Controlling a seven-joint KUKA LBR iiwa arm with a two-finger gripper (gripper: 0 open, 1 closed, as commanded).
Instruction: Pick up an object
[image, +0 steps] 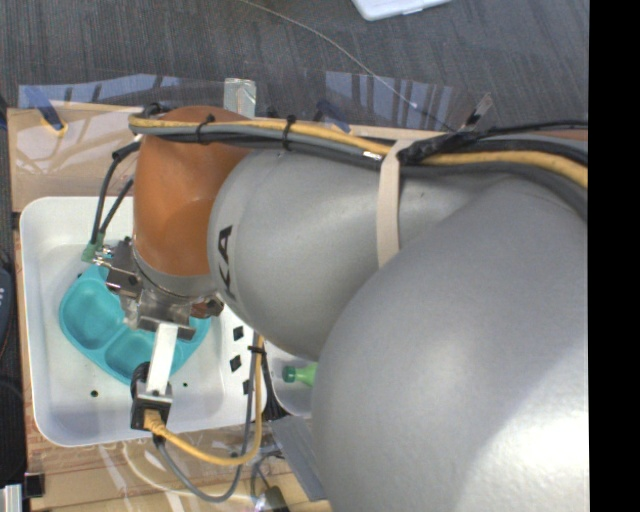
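A teal, shallow dish-like object with two hollows lies in the left white bin, near its middle. My gripper hangs below the orange wrist band, right over the dish's right side and covering part of it. Whether it touches the dish cannot be told from this angle. A small green object peeks out from under the arm, by the rim of the right bin.
The grey arm covers nearly all of the right bin and the bench's right half. Yellow and black cables run along the arm's top, and a yellow cable loops at the left bin's front edge.
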